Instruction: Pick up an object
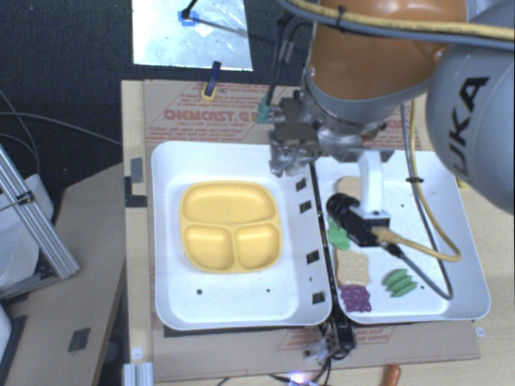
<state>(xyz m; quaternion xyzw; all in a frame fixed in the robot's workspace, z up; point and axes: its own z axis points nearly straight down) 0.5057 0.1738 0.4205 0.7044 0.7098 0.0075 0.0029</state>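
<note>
Gripper (283, 166) hangs over the far end of the ridge where the two bins meet; whether it is released or clenched cannot be told.

The loose pieces lie in the right bin (463, 240), all nearer the camera than the gripper and along that bin's left side. A beige round piece (346, 186) is closest to the gripper, then come a green piece (338, 236), a tan cracker (352, 268) and purple grapes (356, 298), with a green pod (397, 281) just right of them. A yellow divided plate (231, 225) sits mid-floor in the left bin (165, 215), with bare white all round it. Both bins rest on printed cardboard (201, 115) over the bench, with dark floor beyond.
</note>
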